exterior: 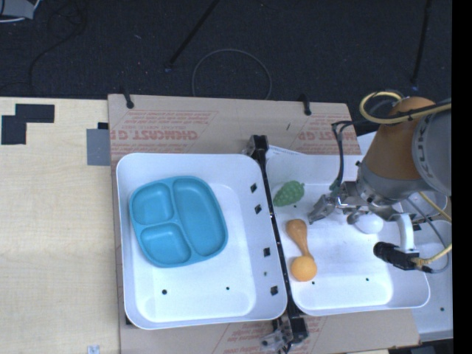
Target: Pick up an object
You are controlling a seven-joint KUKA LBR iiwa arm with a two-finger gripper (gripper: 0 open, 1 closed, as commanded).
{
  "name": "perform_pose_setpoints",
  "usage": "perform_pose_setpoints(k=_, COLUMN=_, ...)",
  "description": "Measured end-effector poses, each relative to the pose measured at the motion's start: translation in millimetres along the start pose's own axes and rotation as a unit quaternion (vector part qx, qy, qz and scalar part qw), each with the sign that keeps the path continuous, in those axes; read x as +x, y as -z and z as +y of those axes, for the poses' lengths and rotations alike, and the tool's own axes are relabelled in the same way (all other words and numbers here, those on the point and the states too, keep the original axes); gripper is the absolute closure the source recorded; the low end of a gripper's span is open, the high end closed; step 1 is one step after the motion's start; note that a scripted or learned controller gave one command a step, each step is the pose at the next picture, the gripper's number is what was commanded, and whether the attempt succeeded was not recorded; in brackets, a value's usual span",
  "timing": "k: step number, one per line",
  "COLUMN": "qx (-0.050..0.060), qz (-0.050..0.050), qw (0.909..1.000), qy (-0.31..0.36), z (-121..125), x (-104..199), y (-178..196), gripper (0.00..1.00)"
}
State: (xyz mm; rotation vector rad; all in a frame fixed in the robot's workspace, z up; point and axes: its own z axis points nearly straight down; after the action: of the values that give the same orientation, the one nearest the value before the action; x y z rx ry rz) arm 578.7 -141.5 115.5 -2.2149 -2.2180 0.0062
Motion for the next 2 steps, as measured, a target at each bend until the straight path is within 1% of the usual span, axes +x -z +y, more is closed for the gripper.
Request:
perform_pose_setpoints(k=1, qx=-0.001, qz=0.000, qw=1.0000, qy=-0.001, z=0, x=1, y=-30, gripper=0.00)
perform_pose_setpoints(k=2, qx=-0.002, qz=-0.001, qw=1.0000, qy=-0.003, z=0, x=0, y=-18, gripper=1.00)
